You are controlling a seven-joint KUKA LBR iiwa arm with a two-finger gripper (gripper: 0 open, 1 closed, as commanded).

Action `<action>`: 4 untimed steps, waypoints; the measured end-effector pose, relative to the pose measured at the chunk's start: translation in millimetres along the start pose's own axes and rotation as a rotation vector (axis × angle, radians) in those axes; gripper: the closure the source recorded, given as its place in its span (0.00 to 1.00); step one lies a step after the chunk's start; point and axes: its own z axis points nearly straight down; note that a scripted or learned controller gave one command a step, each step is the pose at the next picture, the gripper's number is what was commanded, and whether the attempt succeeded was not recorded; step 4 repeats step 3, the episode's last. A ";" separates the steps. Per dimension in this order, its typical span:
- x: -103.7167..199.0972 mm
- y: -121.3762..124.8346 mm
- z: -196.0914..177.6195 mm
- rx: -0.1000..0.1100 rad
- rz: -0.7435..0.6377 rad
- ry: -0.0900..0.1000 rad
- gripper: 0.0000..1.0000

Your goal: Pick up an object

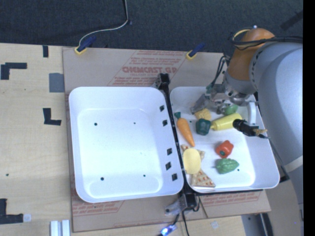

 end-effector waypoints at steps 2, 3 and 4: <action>54.4 -0.4 -10.0 0.002 -0.003 0.000 1.00; 120.8 -92.6 -104.6 0.002 -0.006 0.005 1.00; 120.8 -92.6 -104.6 0.002 -0.006 0.005 1.00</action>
